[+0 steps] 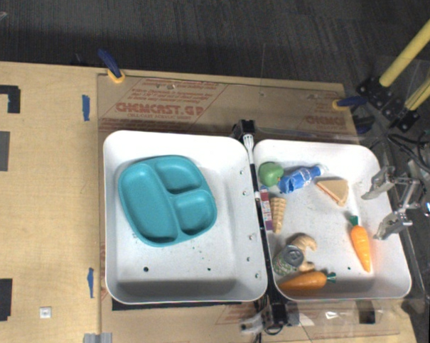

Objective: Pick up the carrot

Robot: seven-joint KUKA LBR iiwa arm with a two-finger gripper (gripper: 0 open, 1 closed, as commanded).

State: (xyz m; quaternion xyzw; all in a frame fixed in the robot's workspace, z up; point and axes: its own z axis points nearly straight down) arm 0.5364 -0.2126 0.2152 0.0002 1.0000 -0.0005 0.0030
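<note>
Two shallow white bins were seen side by side on the bench. In the left bin [125, 270] a teal divided tray [167, 198] was lying toward the far left part.

In the right bin [388, 281] the carrot [360, 245] was placed near the right wall, green stem pointing to the far side, tip toward the near right corner. A second, darker orange carrot-like piece [305, 280] was lying along the near wall. A green ball [270, 172] and a blue bottle [298, 179] were set at the far left corner, a sandwich wedge [334, 189] beside them, a can [289, 257] lower down.

The gripper [390, 203] was positioned over the right rim, its fingers spread wide with nothing between them, just beside the carrot without touching it.
</note>
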